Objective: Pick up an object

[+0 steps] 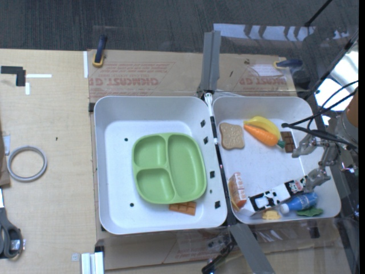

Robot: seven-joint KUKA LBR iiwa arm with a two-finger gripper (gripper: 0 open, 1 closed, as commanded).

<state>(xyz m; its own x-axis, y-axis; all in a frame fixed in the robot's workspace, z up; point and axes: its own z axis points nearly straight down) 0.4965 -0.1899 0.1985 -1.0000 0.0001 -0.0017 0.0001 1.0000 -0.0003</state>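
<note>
Printed red lettering is showing reversed on the cardboard sheet (137,73) lying behind the bins; it is not legible as words. A small carton (236,190) with red-and-white print and a black-and-white patterned pack (276,194) are carrying markings too small to read.

Two shallow white bins are sitting side by side on a pale wood-grain bench (43,210), with dark ribbed flooring running behind it. The left bin (108,170) is holding a green three-compartment plate (169,168) of smooth plastic; a brown waffle-textured piece (183,208) is lying just beside the plate's near edge. A roll of grey tape (25,163) is lying on the bench well apart from the bins.

The right bin (256,104) is holding a slice of toy bread (231,136), an orange carrot (263,135) touching a yellow banana (263,124), a small brown block (288,141), a blue bottle (299,201), a green leaf-shaped piece (311,212) and a yellow piece (271,214).

The gripper (312,163) is hanging over the right side of the right bin, its thin metal fingers (305,148) spread apart with nothing between them. The black-and-white patterned pack is lying just below it.
</note>
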